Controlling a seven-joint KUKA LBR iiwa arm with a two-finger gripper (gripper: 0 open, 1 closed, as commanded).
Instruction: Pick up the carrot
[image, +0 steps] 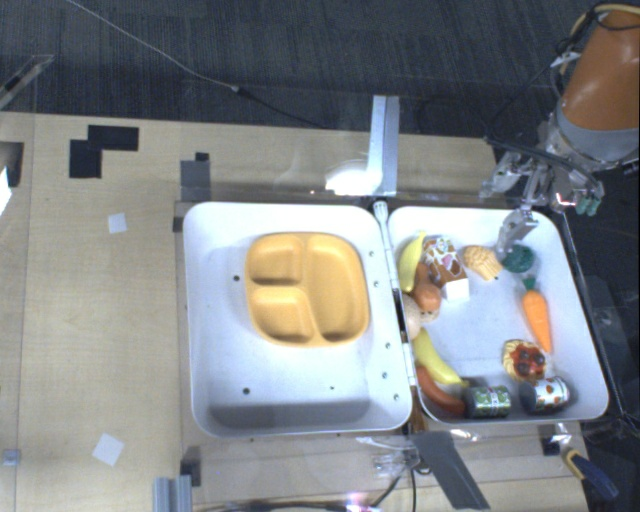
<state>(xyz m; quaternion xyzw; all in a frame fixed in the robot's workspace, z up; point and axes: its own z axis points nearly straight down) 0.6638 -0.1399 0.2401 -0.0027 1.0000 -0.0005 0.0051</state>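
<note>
A grey arm with an orange band (600, 70) reaches in from the right above two shallow white bins set side by side on a pale wooden surface (90, 330). Its hand (517, 232) hangs over the far right corner of the right bin (585, 300), just above a small dark green piece (518, 262) — whether the hand is spread or pressed together cannot be told from this angle, and nothing can be seen pinched in it.

The carrot (538, 316) lies loose on the bin floor near the right wall, orange body pointing toward the near edge, green top toward the hand, just beyond the dark green piece and apart from the hand.

Elsewhere in the right bin: a yellow banana (410, 262) along the left wall, a patterned packet (440, 262) beside it, a tan bread-like item (482, 262), a second banana (436, 360) lower down, a red-and-yellow toy (525, 358), and two small cans (487, 401) (546, 394) along the near edge.

The left bin (215, 330) holds a yellow divided tray (305, 287), sitting flat near its centre.
</note>
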